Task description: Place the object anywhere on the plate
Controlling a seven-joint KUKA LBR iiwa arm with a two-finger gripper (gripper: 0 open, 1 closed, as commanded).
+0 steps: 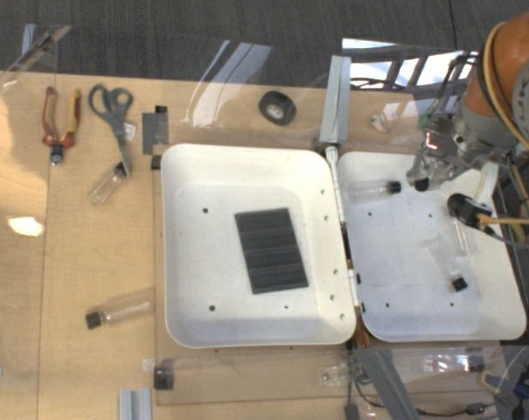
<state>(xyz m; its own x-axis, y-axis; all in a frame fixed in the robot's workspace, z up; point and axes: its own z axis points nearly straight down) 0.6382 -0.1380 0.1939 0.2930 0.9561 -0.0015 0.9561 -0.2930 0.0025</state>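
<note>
Clear tube with a black cap [164,375] lies on the wooden bench [72,261] at its near edge, just in front of the left bin [185,313]; a second capped vial [117,310] lies on the bench left of that bin, by its near corner; left bin is white and shallow and holds one thing, a dark ribbed plate [271,250], flat in the middle, slightly skewed; right bin [509,322] sits just beside the left one. In it: a small black piece [459,283] toward the near right; a faint clear tube [446,245] just beyond that, too blurry to be sure of; a dark-tipped vial [375,188] at the far left, lying flat. Which of these is the task's object cannot be told, but all sit in the right bin, well apart from the plate; gripper [419,180] hangs over the far part of the right bin, just right of the dark-tipped vial; whether it is open or closed cannot be told; grey arm [509,55] with its orange band comes in from the far right. Farther back on the bench: an uncapped vial [107,185], scissors [114,112], red-handled pliers [56,122], a small black block [155,129]; a metal bar [337,99] stands behind the gap between the bins; a roll of black tape [277,108] lies farthest.
</note>
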